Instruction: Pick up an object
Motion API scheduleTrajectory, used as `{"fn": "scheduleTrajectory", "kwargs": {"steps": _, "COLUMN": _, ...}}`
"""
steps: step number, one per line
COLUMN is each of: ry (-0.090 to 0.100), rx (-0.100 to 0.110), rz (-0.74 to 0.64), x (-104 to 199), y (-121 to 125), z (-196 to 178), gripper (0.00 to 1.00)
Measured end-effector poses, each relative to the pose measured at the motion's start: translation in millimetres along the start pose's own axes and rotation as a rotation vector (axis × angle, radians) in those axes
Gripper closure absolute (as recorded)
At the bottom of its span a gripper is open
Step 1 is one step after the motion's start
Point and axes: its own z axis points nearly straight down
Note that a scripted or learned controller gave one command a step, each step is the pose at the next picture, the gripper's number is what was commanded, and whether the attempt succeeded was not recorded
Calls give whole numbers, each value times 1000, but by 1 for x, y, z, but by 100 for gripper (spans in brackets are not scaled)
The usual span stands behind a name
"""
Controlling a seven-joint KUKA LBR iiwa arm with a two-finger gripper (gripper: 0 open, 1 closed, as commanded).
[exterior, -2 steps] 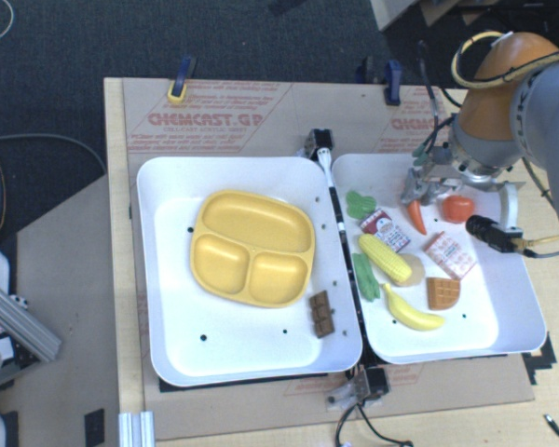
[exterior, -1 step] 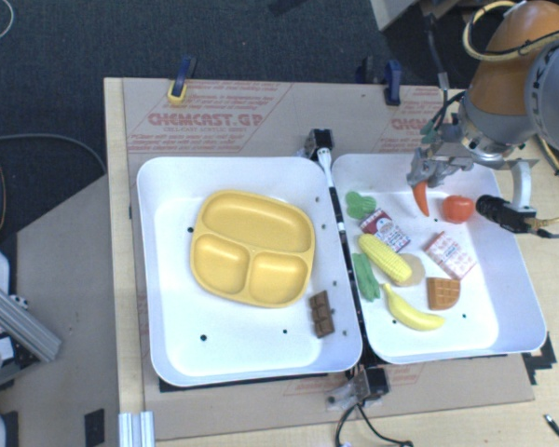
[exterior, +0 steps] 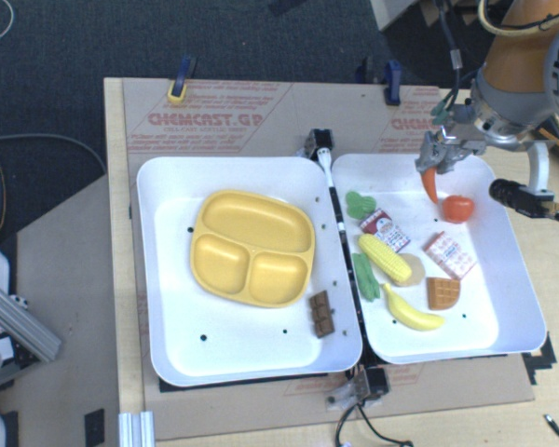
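Two shallow white bins side by side on desk (exterior: 121, 250), clamped board beneath. Left bin (exterior: 158, 277): one yellow divided plate (exterior: 252, 247), three compartments, sitting roughly central, plus one brown chocolate piece (exterior: 322, 313) near the bin's right wall. Probably staged as a drop-off side, judging by the sparse load. Right bin (exterior: 512, 296): pick candidates clustered loosely, mostly apart enough for separate grasps. Counted: one green leafy item (exterior: 360, 203), one green pod (exterior: 365, 276) along the left wall, one red-and-white packet (exterior: 386, 231), one corn cob (exterior: 385, 258) touching it, one banana (exterior: 412, 311), one waffle (exterior: 443, 292), one pink-white packet (exterior: 450, 253), one tomato (exterior: 457, 209). Above the bin's far right area, gripper (exterior: 435, 161) hanging from the grey arm with orange band, one orange carrot (exterior: 430, 184) dangling point-down from it. Fingers seemingly pinching the carrot's top end, carrot looking raised above bin floor; grasp judged narrow, slip possible.
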Motion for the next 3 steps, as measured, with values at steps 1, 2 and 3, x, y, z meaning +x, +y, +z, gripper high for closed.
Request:
{"fn": "scheduleTrajectory", "kwargs": {"steps": 1, "ry": 0, "rx": 2, "rz": 0, "x": 0, "y": 1, "z": -17, "gripper": 100}}
{"fn": "scheduleTrajectory", "kwargs": {"steps": 2, "ry": 4, "rx": 11, "rz": -1, "x": 32, "y": -32, "z": -11, "gripper": 100}}
{"fn": "scheduleTrajectory", "kwargs": {"steps": 3, "ry": 5, "rx": 13, "rz": -2, "x": 75, "y": -66, "z": -3, "gripper": 100}}
